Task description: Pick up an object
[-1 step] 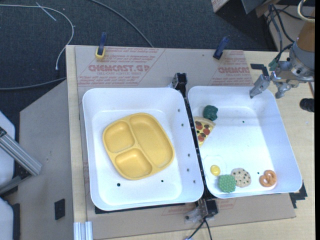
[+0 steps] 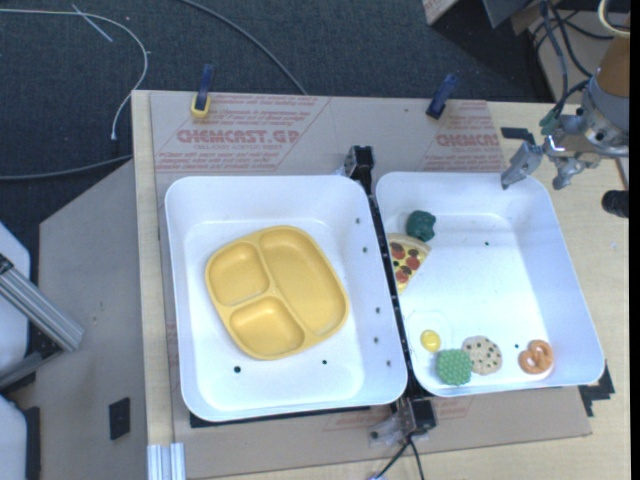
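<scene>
Fixed above the bench [image 2: 100, 268], looking down at a slant, taking in both white bins [image 2: 190, 208] and surrounding dark floor [image 2: 300, 18].

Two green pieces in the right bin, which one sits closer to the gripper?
The dark green piece by the pizza slice, along the bin's left wall. It lies nearer the gripper than the lighter green piece, which sits beside the cookie.

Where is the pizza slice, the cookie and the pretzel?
pizza slice [image 2: 407, 258], camera view, on its topped middle.
cookie [image 2: 483, 354], camera view, on its speckled face.
pretzel [image 2: 536, 358], camera view, on its orange loop.
</scene>
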